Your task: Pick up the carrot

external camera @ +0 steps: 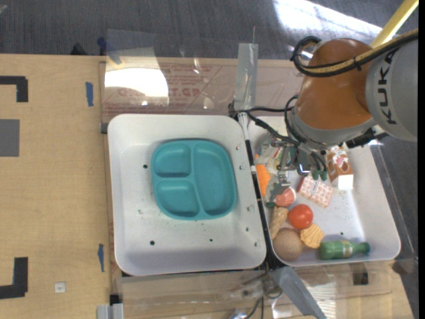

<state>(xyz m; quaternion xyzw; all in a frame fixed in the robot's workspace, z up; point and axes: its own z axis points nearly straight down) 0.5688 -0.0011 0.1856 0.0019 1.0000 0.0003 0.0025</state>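
the carrot [262, 177] is lying in the right bin [382, 198], hard against its left wall. the gripper [285, 168] is hanging just beside it — its fingers are perhaps slightly apart, but i cannot tell. a tomato [300, 216], a green bottle [342, 248] and a potato [288, 243] are sitting nearer the front, while a teal tray [194, 179] is lying in the left bin [126, 198].

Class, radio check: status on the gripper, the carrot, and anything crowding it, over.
Gripper low over right bin, near its left wall. Carrot lying against that wall, just left of the gripper, not gripped. Tomato and other toy food packed close below.
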